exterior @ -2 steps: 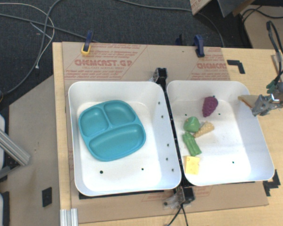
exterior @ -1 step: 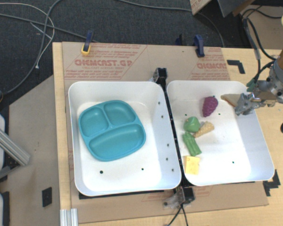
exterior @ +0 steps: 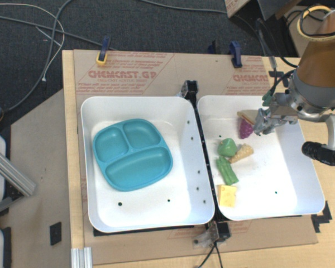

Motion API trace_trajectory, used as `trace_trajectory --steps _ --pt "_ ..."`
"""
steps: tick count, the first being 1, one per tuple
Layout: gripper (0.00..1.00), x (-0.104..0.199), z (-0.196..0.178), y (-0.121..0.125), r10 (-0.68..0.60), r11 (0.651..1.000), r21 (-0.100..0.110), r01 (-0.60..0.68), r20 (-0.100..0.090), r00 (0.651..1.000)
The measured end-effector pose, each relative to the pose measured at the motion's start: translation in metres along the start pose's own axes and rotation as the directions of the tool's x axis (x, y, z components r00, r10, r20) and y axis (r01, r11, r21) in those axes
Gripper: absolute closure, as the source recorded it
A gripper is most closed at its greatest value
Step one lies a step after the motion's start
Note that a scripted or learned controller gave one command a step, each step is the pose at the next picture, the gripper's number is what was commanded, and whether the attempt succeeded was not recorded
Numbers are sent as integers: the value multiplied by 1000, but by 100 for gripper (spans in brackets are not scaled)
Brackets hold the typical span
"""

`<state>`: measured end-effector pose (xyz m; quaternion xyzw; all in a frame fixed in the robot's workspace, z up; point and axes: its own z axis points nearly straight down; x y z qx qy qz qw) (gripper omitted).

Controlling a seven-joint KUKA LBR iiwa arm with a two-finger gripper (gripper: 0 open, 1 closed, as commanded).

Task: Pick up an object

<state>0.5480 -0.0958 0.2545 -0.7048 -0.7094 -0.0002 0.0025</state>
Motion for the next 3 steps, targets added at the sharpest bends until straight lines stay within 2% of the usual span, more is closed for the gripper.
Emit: trace_trajectory --steps 1,2,3 --pt "100 51 15 14 1 1000 0 -1 1 1000" --pt "100 104 10 17 0 1000 -4 0 2 1000" --pt "100 151 19 35 1 1000 -4 -1 2 1000"
